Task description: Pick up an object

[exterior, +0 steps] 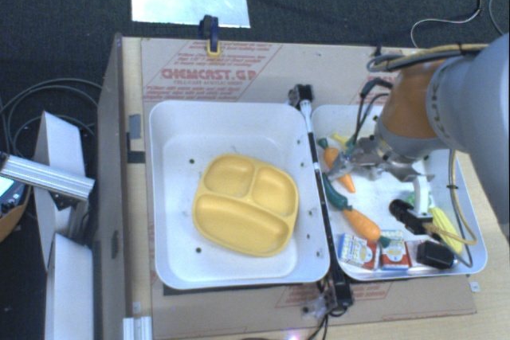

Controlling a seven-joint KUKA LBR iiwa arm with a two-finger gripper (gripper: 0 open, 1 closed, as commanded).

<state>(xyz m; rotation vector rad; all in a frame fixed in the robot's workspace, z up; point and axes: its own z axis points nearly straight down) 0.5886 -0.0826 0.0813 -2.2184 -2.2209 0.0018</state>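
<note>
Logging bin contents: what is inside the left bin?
The left bin holds one yellow divided tray, its compartments bare. Whatever lies under the tray is covered.

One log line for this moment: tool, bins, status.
tool low in right bin, among toy carrots | left bin: yellow tray | nothing seen lifted

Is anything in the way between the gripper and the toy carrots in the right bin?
Nothing visible blocks it. The gripper is low in the right bin, right beside the small carrot; the bigger carrot lies nearer, uncovered.
</note>
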